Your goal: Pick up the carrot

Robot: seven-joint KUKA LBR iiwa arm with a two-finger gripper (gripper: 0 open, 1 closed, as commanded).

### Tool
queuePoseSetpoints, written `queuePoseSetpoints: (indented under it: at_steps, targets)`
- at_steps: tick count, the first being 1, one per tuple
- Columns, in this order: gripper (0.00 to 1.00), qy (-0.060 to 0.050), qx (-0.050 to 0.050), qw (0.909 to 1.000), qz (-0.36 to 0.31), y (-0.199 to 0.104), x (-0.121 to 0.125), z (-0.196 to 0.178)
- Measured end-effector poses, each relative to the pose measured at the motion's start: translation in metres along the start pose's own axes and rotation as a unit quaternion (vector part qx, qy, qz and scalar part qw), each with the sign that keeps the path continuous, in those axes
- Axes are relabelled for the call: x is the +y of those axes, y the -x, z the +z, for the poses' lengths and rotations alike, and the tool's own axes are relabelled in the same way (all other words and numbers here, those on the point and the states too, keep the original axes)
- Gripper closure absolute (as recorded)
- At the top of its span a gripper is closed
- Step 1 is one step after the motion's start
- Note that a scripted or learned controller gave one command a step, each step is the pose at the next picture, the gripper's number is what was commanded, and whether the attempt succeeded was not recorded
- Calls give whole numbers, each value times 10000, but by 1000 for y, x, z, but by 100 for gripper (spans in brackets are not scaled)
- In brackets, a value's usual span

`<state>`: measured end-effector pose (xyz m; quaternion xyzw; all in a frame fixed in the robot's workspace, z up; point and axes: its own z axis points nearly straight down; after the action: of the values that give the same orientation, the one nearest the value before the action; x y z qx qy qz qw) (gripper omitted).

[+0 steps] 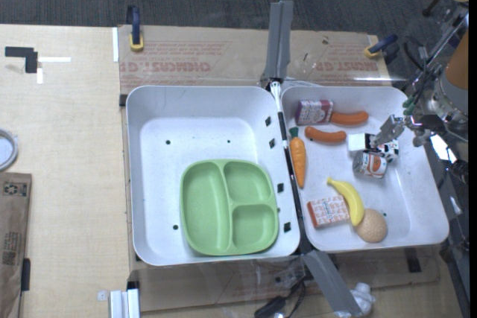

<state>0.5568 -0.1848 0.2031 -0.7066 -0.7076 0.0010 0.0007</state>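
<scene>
Camera view gives you the carrot (pixel 298 161) lying lengthwise against the left wall of the right bin (pixel 417 234), green top pointing away from you, tip toward the near side; the gripper (pixel 389 132) hangs well apart from it, over the far right of that bin, just above a small can (pixel 370 164); at this size you cannot tell how its jaws stand, so check before descending; you should bring it left past the two sausages (pixel 326 135), centre it on the carrot's thick upper half, and close across the width, keeping clear of the wall.
</scene>
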Motion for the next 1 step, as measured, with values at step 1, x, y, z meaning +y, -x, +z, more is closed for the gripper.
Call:
queuePoseSetpoints:
  at_steps: [1]
  targets:
    - [0, 4, 0, 10000, -10, -89, 13, 112]
